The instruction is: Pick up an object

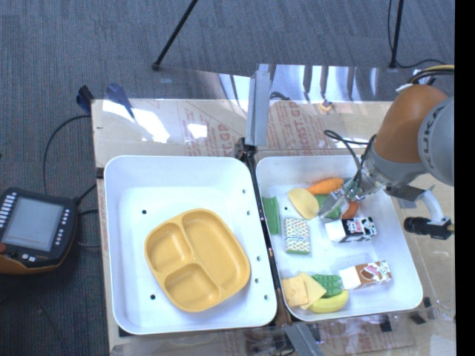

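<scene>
My gripper (pixel 340 201) reaches down into the right bin (pixel 404 273) from the right, over the upper middle of the pile. Its fingers are open, straddling a small green piece (pixel 333 211) next to an orange carrot (pixel 325 185) and a pale yellow chip (pixel 303 202). Nothing is lifted. Just below sits a black-and-white milk carton (pixel 352 229). A checkered packet (pixel 297 236), a brown-and-white carton (pixel 367 275), yellow cheese slices (pixel 300 289), a banana (pixel 329 302) and a green leafy piece (pixel 325 282) lie lower in the bin.
The left bin (pixel 126 191) holds a yellow divided plate (pixel 196 258). A green strip (pixel 271 215) lies by the right bin's left wall. A metal post (pixel 257 106) stands behind the bins. A teach pendant (pixel 33 230) lies on the floor at left.
</scene>
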`<state>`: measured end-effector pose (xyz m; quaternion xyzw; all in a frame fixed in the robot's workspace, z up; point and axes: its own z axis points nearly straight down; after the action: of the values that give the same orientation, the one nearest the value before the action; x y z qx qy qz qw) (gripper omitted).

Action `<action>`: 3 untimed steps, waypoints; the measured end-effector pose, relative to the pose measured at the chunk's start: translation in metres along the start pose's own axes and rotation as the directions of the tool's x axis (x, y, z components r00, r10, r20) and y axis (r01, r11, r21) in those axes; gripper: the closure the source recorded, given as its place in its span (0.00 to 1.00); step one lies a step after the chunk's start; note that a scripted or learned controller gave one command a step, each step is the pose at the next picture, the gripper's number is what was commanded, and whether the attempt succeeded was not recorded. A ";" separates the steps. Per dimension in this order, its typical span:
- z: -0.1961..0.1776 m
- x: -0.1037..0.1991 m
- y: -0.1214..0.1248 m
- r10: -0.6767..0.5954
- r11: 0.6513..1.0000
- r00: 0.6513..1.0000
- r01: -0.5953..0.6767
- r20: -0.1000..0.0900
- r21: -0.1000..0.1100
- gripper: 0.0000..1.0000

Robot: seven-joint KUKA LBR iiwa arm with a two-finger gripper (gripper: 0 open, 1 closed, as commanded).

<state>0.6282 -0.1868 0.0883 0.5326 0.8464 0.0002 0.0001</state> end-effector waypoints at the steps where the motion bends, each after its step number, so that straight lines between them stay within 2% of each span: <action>1: -0.011 0.000 0.001 -0.001 1.000 1.000 0.001 0.001 -0.003 1.00; 2: -0.103 -0.006 0.015 0.359 0.933 0.933 -0.359 0.002 -0.005 1.00; 3: -0.100 -0.005 0.014 0.358 0.934 0.934 -0.358 0.001 0.000 0.00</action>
<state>0.6431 -0.1852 0.1883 0.6778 0.7352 -0.0002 0.0003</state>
